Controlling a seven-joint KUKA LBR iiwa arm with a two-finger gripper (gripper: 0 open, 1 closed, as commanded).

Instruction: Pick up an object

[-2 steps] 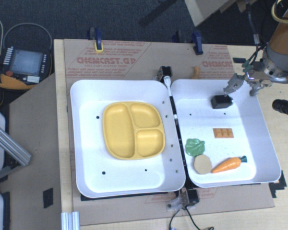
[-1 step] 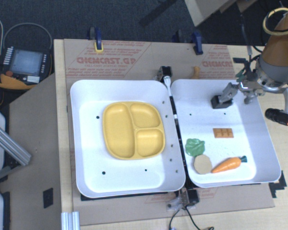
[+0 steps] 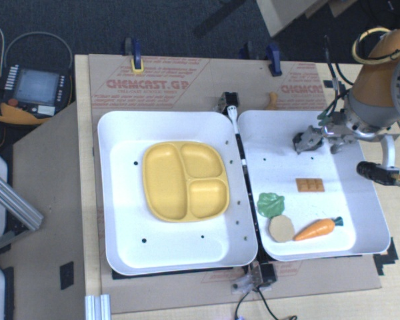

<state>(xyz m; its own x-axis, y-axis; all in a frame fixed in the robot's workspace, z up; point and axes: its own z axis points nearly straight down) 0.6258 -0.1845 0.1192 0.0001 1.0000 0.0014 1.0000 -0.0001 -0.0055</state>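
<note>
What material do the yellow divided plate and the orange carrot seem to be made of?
Yellow divided plate: probably moulded plastic, semi-matte, with soft rounded ridges and a uniform colour. Carrot: likely a plastic or rubber toy, smooth, flat orange with a green top; the view cannot settle which.

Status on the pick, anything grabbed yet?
Nothing looks picked. The toy carrot, green leafy piece, round tan piece and brown cracker all lie in the right bin. The gripper sits over that bin's far end, apart from them. Approach, grasp and lift remain.
</note>
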